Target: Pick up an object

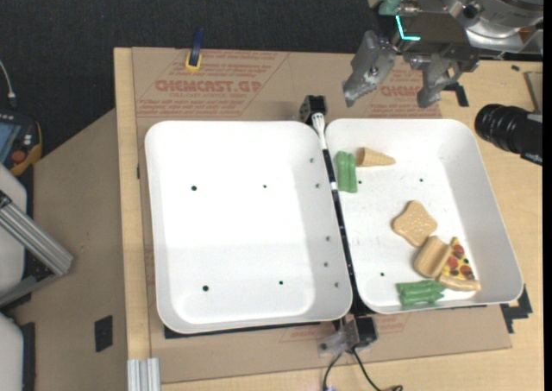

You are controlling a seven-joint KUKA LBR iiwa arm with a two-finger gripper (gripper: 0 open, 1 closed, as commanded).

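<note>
Ridged green toy [420,293] lies in smooth white bin [483,156]; end effector [394,85] spread wide, empty.

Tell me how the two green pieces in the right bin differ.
The green piece by the divider lies lengthwise along the bin's left wall, near the far end; the green piece at the near edge lies crosswise, beside the pizza slice. The first looks smooth and rectangular; the second is darker with a ragged, leafy outline. The first lies apart from the other food; the second lies up against the pile. Both are green and lie flat in the right bin.
</note>
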